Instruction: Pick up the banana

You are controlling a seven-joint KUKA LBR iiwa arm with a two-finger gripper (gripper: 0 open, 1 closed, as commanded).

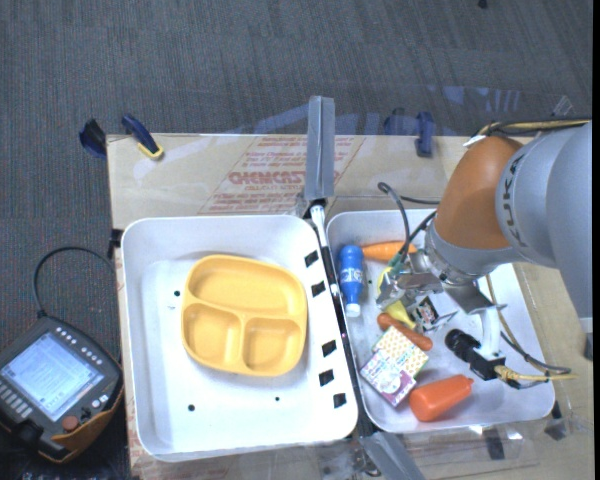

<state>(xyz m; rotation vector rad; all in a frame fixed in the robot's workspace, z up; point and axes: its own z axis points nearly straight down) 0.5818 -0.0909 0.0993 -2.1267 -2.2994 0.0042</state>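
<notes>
Camera view, arm: it reaches in from the right and hangs low over the right bin [535, 303], the wrist bent down so the gripper [408, 293] points into the clutter.
Camera view, fingers: hidden among wrist hardware and cables; how far open they are, and whether they hold anything, I cannot tell.
Camera view, banana [398, 311]: a small yellow piece lies in the right bin, just under the gripper and largely covered by it.
Camera view, neighbours: a blue bottle [351, 276] lies just to its left, carrots [405, 334] touch or nearly touch it, and a patterned box [394, 365] and an orange bottle [442, 397] sit nearer the camera.
Camera view, left bin [150, 268]: it holds a yellow tray [244, 314], well apart from the work.
Judgement: the crowding probably explains the steep approach from above; a carrot could get caught along.
</notes>
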